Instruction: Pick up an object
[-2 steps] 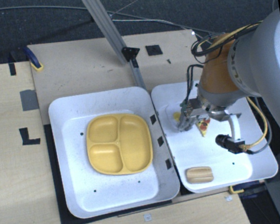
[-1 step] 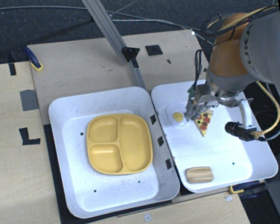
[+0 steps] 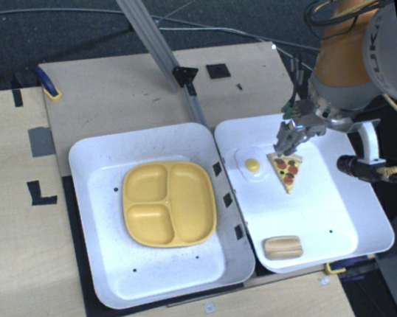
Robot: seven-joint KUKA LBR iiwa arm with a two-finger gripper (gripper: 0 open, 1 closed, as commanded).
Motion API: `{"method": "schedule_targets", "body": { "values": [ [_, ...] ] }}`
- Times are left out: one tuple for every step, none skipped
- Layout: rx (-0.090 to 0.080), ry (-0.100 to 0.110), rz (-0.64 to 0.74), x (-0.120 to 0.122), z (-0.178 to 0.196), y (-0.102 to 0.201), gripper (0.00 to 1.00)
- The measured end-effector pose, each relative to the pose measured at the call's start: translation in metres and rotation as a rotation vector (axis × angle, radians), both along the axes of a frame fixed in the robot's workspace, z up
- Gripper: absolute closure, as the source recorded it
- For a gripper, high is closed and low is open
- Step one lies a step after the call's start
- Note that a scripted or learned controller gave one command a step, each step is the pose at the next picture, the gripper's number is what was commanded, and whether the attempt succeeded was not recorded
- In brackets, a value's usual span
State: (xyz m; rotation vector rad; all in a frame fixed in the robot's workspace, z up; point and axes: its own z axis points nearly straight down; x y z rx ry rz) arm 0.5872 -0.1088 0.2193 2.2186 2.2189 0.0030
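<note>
A yellow divided plate (image 3: pixel 168 203) is lying in the left bin (image 3: pixel 91 208). In the right bin (image 3: pixel 360 233), a fried egg toy (image 3: pixel 252 166) is sitting toward the far left, a bread roll (image 3: pixel 282 247) at the near edge. A pizza slice (image 3: pixel 287 170) is lying mid-bin, and the gripper (image 3: pixel 286 143) is hanging right over its far end. Whether it is spread or pinching the slice, I cannot tell. This looks like the grasping step; next would be closing firmly and lifting straight.

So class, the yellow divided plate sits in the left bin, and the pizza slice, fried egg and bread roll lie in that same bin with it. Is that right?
Not quite. The camera view shows the yellow divided plate in the left bin, but the pizza slice, fried egg and bread roll lie in the right bin.
</note>
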Motion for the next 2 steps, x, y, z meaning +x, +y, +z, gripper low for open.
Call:
{"method": "schedule_targets", "body": {
  "values": [
    [0.001,0.0,0.002,0.003,0.048,0.009,1.0],
    [0.001,0.002,0.001,0.004,0.079,0.009,1.0]
  ]
}}
